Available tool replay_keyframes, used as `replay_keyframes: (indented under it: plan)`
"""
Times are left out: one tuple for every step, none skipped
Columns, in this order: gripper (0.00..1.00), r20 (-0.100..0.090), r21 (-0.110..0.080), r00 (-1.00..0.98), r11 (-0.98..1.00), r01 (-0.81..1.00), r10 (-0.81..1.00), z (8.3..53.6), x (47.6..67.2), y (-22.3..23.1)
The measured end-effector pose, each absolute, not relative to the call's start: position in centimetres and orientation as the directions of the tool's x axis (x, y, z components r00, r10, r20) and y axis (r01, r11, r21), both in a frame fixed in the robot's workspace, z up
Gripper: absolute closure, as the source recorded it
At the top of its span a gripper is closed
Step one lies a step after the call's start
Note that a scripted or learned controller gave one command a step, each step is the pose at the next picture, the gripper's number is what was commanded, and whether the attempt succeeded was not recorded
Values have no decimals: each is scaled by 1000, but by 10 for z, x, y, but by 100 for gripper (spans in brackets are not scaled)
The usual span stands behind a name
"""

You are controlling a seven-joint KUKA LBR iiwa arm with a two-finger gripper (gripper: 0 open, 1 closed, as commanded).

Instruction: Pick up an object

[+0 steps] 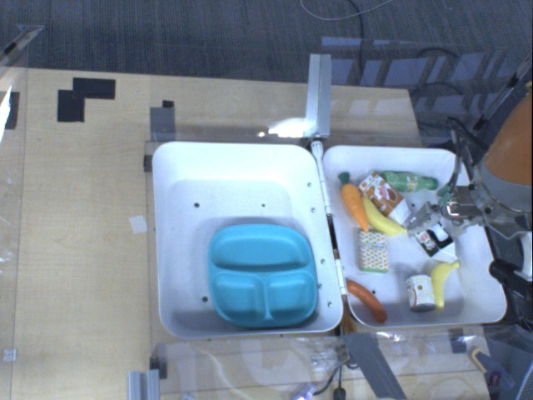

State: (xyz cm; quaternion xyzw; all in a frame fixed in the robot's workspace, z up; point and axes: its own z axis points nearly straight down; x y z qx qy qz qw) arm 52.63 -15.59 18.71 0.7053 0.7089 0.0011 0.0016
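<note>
I see the gripper [433, 215] at frame right, low over the right bin [491, 307] to reach a small box [430, 240]; grip state unclear

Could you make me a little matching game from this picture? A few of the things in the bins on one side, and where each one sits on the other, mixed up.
Things:
1. blue divided tray
2. carrot
3. sausage
4. green bottle

Places:
A. near the front left corner of the right bin
B. along the right bin's back wall
C. in the left bin
D. near the left wall of the right bin, beside a banana

Pairs: 1-C, 2-D, 3-A, 4-B
</note>
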Motion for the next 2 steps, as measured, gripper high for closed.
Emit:
replay_keyframes:
  plan:
    - [0, -2, 6, -53, 53, 999, 999, 100, 552, -188]
    - [100, -4, 12, -52, 52, 999, 999, 112, 555, -188]
